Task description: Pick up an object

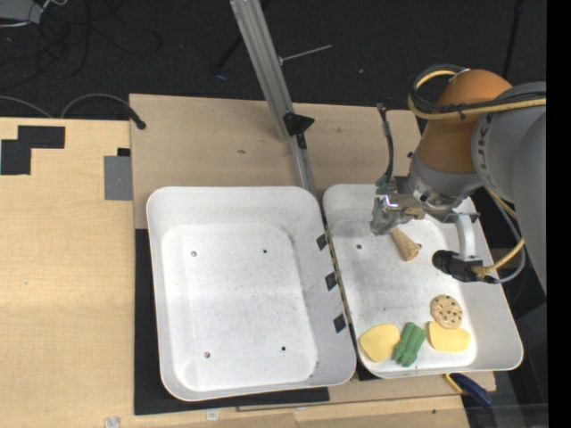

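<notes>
My gripper (389, 216) hangs low over the far part of the right bin (500, 359), under the grey wrist with the orange band. A tan cone-shaped piece (407, 244) lies on the bin floor just below and to the right of the gripper tip, close to it or touching it. Along the near edge of the same bin sit a round speckled cookie (445, 310), a yellow piece (379, 342), a green piece (409, 344) and a second yellow piece (449, 338), packed close together.
The left bin (161, 239) stands beside the right one, joined by black clips (332, 280). A slanted metal rail (268, 69) rises behind the bins. A black fitting with cables (457, 264) hangs from the arm over the right bin.
</notes>
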Robot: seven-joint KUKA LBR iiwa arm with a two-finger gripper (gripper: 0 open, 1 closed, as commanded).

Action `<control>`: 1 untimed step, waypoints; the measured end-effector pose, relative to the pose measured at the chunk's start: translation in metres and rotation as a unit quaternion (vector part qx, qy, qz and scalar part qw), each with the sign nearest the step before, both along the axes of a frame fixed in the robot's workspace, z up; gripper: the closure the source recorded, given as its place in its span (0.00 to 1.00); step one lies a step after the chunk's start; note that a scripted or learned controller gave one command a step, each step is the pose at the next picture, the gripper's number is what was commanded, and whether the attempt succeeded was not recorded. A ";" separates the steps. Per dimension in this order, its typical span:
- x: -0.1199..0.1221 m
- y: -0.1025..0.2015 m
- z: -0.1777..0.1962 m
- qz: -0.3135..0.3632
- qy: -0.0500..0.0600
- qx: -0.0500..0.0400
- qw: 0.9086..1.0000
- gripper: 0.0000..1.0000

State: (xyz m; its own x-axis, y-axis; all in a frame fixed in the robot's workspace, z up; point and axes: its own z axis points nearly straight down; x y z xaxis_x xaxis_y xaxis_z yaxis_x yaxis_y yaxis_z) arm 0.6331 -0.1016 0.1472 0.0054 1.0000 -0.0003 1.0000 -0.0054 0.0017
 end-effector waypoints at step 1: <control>0.006 0.005 0.047 0.003 -0.001 0.000 1.000 1.00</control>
State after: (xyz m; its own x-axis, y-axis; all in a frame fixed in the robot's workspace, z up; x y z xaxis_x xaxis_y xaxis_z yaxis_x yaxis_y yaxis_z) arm 0.6395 -0.0966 0.1938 -0.0008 1.0000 -0.0002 1.0000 0.0008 0.0031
